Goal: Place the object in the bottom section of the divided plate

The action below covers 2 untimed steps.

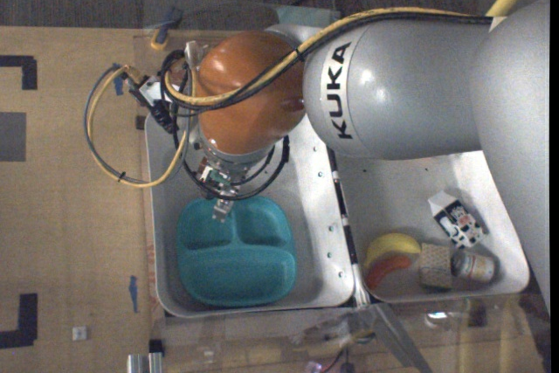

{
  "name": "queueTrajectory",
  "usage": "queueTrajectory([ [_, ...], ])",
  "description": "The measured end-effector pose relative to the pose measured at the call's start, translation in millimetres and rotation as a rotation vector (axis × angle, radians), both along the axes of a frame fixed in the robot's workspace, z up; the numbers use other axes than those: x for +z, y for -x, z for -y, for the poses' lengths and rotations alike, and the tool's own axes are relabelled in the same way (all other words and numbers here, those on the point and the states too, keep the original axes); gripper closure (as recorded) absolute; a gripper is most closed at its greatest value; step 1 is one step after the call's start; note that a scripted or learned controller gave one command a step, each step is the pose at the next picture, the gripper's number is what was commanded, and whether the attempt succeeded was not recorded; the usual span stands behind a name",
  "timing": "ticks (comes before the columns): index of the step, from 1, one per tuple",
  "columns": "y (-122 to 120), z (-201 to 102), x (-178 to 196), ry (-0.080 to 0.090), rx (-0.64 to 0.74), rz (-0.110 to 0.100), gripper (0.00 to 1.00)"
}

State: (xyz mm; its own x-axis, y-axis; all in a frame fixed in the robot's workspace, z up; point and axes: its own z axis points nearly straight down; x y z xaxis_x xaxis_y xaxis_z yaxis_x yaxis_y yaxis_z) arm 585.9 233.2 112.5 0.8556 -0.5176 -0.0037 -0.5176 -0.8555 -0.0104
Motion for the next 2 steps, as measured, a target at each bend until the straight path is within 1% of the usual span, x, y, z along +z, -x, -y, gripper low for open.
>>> queueTrajectory([
  [1,59.8,0.5,-1.3,-0.009,0.193,0.047,1.0],
  [2,64.8,8.7,0.7,-0.044,-0.339,0.081,1.0],
])
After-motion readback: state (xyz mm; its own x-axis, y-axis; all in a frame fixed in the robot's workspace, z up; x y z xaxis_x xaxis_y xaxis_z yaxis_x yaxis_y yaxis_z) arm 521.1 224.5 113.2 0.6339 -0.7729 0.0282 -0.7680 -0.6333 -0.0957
